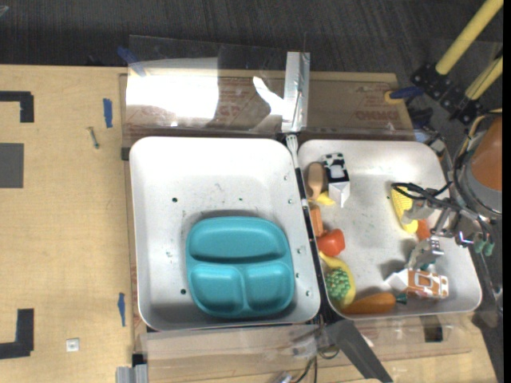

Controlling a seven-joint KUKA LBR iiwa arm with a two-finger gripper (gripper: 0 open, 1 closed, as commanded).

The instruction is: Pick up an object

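- I see the pincer (429,250) low in the right bin (363,156), toward the frame's lower right, arm (487,170) entering from the right edge with cables trailing.
- Whether the pincer is released or clenched: cannot tell, the metal parts blur together.
- Just below it lies a small orange-and-white box (427,284), close to the tip; contact unclear.
- Up-left of the pincer, a yellow item (402,202) with an orange piece (421,228) beside it.
- Along the bin's bottom wall, a carrot (369,302); left of that a green-and-yellow piece (338,282), a red tomato-like piece (332,241), an orange strip (316,218).
- Upper left of this bin: a tan wooden piece (316,178) and a white-and-black carton (337,179).
- Left bin (160,166), frame centre, holds a teal divided tray (238,265).
- Tan bench (56,238) at frame left.
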